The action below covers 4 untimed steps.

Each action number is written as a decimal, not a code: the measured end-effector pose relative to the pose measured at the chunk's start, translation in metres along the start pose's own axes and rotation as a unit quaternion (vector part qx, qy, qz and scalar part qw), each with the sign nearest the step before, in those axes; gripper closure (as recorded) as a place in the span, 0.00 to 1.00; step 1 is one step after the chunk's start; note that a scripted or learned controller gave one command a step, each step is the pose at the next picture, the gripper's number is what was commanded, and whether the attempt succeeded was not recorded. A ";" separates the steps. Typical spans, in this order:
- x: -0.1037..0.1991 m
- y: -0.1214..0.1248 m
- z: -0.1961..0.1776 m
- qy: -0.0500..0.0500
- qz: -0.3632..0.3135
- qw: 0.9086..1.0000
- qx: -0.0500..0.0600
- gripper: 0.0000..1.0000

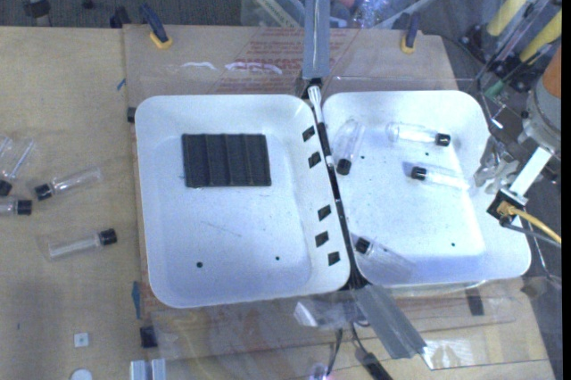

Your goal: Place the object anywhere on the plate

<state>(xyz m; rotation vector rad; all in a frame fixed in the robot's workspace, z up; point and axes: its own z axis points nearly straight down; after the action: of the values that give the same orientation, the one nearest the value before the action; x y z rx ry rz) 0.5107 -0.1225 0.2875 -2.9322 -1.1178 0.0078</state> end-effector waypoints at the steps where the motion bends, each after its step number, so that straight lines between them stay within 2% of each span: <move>1: 0.050 -0.043 0.008 0.000 0.090 0.996 0.000 1.00; 2: 0.100 -0.077 -0.136 0.003 0.205 0.979 -0.003 1.00; 3: 0.104 -0.153 -0.024 0.000 0.135 0.991 -0.001 1.00; 4: 0.133 -0.197 -0.019 0.002 0.230 0.973 -0.002 1.00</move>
<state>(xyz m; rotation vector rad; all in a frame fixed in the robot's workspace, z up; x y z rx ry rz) 0.4795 0.1129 0.3072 -3.1154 -0.4131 0.0013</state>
